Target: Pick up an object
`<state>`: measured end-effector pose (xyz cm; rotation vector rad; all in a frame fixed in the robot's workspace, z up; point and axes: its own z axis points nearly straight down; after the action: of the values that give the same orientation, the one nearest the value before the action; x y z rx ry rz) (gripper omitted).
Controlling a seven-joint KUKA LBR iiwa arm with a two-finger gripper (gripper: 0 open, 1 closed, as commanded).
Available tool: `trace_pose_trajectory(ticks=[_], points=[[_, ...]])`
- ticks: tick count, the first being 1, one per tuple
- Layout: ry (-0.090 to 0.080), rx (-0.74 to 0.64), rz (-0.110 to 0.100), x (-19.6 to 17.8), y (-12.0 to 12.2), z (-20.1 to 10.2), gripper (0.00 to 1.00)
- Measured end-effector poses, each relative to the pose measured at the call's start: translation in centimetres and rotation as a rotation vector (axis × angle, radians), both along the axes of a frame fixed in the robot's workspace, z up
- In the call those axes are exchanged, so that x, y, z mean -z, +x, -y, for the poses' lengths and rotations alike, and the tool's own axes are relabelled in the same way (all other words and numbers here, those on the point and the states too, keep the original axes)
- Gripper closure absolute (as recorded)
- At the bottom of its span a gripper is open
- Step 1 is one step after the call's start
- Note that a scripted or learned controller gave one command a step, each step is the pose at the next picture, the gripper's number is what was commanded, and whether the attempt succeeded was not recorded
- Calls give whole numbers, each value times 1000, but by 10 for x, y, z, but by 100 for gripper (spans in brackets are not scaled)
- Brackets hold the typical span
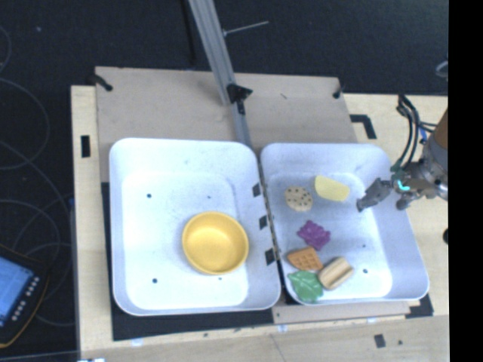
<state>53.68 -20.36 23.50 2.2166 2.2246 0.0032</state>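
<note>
The right bin [400, 277] holds several small items: a chocolate-chip cookie [299, 197], a yellow wedge [332, 188], a purple block [313, 234], an orange cracker [305, 259], a green leafy piece [305, 286] and a tan bread roll [336, 272]. My gripper [386, 198] hangs over the right bin's upper right part, just right of the yellow wedge. Its fingers [370, 197] stand open with nothing between them.
The left bin [136, 194] holds a yellow bowl [215, 241]. A grey metal post [219, 59] slants down to the gap between the bins at the back. A tablet [15, 289] lies off the bench at the lower left.
</note>
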Motion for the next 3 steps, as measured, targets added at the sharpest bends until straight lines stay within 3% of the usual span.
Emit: trace_pose_trajectory(ticks=[3], points=[[-4,6,-1,135,-4,-5,0]])
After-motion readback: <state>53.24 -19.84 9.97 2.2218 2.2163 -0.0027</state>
